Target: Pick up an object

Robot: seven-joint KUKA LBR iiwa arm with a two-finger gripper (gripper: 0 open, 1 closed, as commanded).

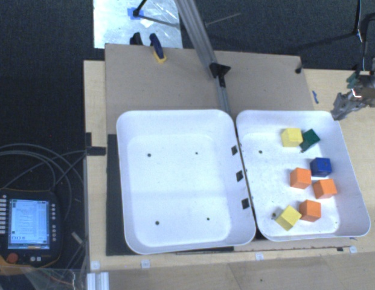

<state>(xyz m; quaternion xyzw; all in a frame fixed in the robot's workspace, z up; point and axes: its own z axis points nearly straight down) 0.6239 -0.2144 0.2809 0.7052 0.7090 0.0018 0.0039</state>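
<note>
Camera view, things around: a grey pole point(199, 32) slants down from the top and ends at a black clamp point(220, 70) just behind the two bins. A yellow and blue tool point(157, 47) lies near the back edge of the brown board point(175, 80). A shiny sheet point(118, 17) lies behind the board. A handheld screen box point(25, 225) with cables sits at the lower left, off the worktop.
Camera view, in the way: nothing lies over the blocks. The bin wall stands between the hand and the blocks.
Camera view, surface: the worktop point(93, 162) is pale wood. The floor point(36, 71) around it is dark.
Camera view, bins: the left bin point(175, 122) and the right bin point(350, 180) are white and sit side by side, touching in the middle.
Camera view, blocks: all lie in the right bin. A yellow block point(291, 137) touches a green block point(310, 139) at the back. A blue block point(320, 166) sits beside an orange block point(300, 177). Another orange block point(324, 188) is just below the blue one. A third orange block point(310, 209) sits beside a second yellow block point(288, 217) at the front.
Camera view, hand: the hand point(347, 104) is at the right edge, outside the right bin, near its back corner. I cannot tell if it is released or clenched. It is apart from every block; the green block is nearest.
</note>
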